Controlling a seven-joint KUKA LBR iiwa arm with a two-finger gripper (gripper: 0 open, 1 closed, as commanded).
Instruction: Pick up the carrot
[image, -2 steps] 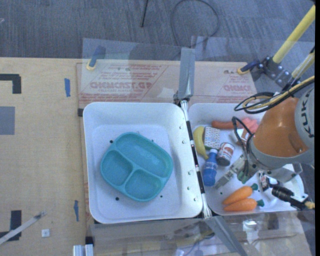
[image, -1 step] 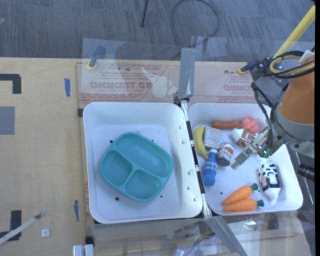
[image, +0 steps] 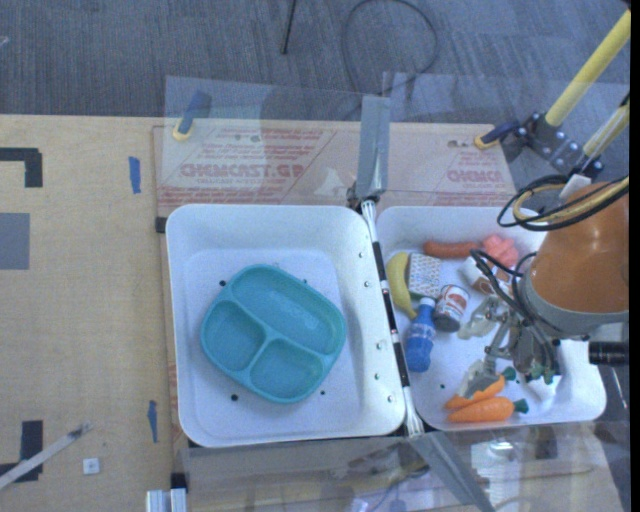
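Orange and tapered with a green leafy end, the carrot (image: 487, 408) lies flat near the front edge of the right bin (image: 585, 400), just below the end effector (image: 503, 352); a second, smaller orange piece (image: 477, 390) rests against its upper side. Whether the end effector is released or clenched cannot be determined. The left bin (image: 190, 240) holds a teal divided plate (image: 272, 332).

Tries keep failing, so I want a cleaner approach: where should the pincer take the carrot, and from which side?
Probably mid-body of the carrot, coming straight down with fingers across its narrow width. It lies flat, lengthwise along the right bin's near wall, green top to the right, another orange piece close behind. The pincer is just above.
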